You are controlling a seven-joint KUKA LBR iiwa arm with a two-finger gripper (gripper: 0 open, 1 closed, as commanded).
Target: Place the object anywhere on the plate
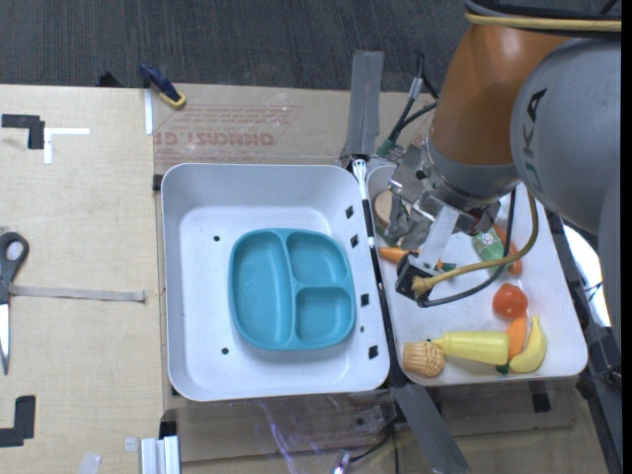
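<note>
Your claw [410, 227] hangs low over the right bin [568, 363], close to the wall it shares with the left bin [178, 265]; you cannot tell its state, since the wrist and cables crowd it.

Look at the plate [293, 288]: it is teal, rounded at the corners, split into one long compartment and two smaller ones, and it lies flat in the middle of the left bin with nothing on it. Right of the plate, in the right bin, you see toy foods: a corn cob [425, 358] at the near edge, a long yellow squash [479, 347] just beside it, a banana [533, 349] and an orange piece [517, 336] touching, a red tomato [510, 300] beyond them, and a carrot [393, 256] near the claw.

Both bins sit on a pale wooden table [79, 344]. Left of the plate, scissors [8, 270] lie at the table's edge with black tape marks [25, 126]. Beyond the bins, brown cardboard [247, 131] and dark carpet [247, 18] show.
</note>
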